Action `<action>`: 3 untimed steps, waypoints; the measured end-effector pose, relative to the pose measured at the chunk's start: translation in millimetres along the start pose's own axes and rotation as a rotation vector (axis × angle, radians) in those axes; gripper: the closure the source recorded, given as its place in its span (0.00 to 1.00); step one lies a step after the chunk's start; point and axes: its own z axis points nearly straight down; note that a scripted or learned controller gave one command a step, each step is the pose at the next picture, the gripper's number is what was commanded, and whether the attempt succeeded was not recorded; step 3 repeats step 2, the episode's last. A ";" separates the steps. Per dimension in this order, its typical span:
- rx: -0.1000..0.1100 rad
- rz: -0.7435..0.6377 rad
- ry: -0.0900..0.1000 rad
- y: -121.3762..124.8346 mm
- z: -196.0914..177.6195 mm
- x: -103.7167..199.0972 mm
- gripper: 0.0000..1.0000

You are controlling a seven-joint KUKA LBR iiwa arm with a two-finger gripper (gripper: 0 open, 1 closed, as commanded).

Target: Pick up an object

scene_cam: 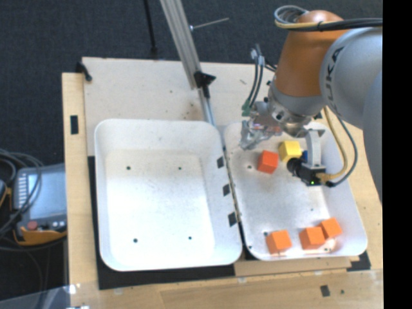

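In the right bin [302,217] lie an orange-red block [268,162] and a yellow block [290,150] near the far end. Three orange blocks [279,241] [312,237] [331,228] sit along the bin's near edge. My gripper [252,136] hangs over the far left part of this bin, just up and left of the orange-red block. Nothing shows between its fingers. The wrist and the orange band above it hide part of the bin's far rim.
The left bin [161,198] lies beside the right one, sharing a middle rim. A slanted aluminium rail [183,40] runs down from the top toward the bins' far junction. Cables and a black sensor [306,171] hang off the wrist. A pendant [35,201] lies at far left.
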 end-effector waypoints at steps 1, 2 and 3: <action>0.002 0.001 -0.002 -24.1 9.3 47.7 1.00; 0.002 -0.001 0.000 -53.7 -0.8 84.5 1.00; 0.002 -0.001 0.000 -53.7 -0.8 84.5 1.00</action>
